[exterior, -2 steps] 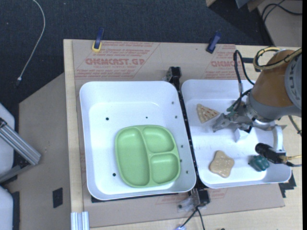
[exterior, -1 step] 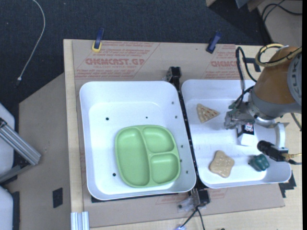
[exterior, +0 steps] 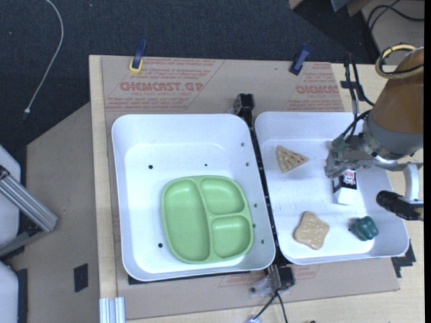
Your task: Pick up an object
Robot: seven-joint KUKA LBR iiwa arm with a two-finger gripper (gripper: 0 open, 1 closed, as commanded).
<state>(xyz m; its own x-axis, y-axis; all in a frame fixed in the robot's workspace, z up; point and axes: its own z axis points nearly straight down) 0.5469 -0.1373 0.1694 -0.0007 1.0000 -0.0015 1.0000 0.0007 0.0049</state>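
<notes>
Camera view from above: at the left of the frame, the left bin (exterior: 128, 140) holds a green divided plate (exterior: 205, 217) with 3 compartments, lying flat in the bin's lower middle. A black clip (exterior: 244, 103) sits at the top of the seam between the 2 bins. To the right, the right bin (exterior: 289, 123) carries 4 things. A tan wedge-shaped piece (exterior: 290, 159) lies in its upper left part, and a tan rounded piece (exterior: 311, 230) sits lower down, near the front wall. Further right, a small white block with a dark mark (exterior: 347, 187) lies just under the tool (exterior: 345, 161). A dark green lump (exterior: 365, 228) rests in the lower right corner. The tool hangs low over the white block at the bin's right side; whether it is released or clenched, I cannot tell.
</notes>
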